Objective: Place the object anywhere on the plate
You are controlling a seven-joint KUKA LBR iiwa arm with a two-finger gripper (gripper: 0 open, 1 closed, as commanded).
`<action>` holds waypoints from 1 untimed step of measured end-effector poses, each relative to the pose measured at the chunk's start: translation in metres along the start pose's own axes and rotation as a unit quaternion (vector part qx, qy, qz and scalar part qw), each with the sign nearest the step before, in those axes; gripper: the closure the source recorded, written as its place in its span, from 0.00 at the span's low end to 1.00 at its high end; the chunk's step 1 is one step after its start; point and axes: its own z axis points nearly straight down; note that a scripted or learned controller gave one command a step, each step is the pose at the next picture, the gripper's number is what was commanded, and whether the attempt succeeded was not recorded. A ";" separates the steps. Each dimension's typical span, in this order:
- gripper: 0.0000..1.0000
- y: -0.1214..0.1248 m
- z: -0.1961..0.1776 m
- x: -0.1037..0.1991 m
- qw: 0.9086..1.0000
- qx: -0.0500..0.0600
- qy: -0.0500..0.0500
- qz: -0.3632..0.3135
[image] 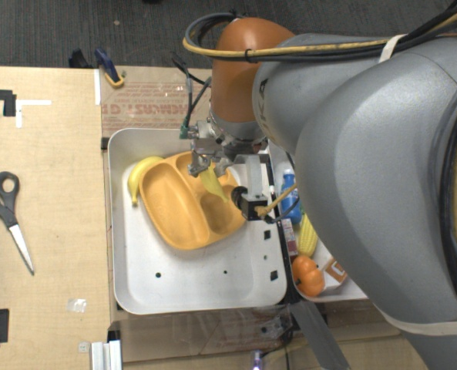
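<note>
Nearest the lens, the grey arm [382,129] is seen filling the right side, cut off by the top, right and bottom edges; much of what lies beneath it is hidden.

At the far left, on the pale wooden worktop [51,153], a pair of scissors [8,206] is laid with its grey handles up and its blades pointing down and to the right. Next comes a white bin [124,276]. Inside it a banana [139,177] is curved along the upper left rim of a yellow oblong plate [178,210], touching it; part of the banana is covered by that rim. The plate is set at a slant, its long axis running from upper left to lower right.

Over the plate's upper right end the tool [209,156] is held below the arm's orange band [243,68]. Just under it a small yellow-green piece [210,183] is seen above the plate's inner surface, its long axis running from upper left to lower right, its narrow tip pointing down and right. Whether the piece is gripped or merely lying on the plate cannot be told, nor how far the tool is open.

Further right, beside the bin's wall and partly hidden by the arm, a blue thing [288,187], a yellow knobbly thing [307,236] and an orange ball-like thing [308,277] are lined up; what they are is hard to make out.
</note>
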 end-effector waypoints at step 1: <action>0.00 0.000 0.000 0.000 1.000 0.000 0.000 0.000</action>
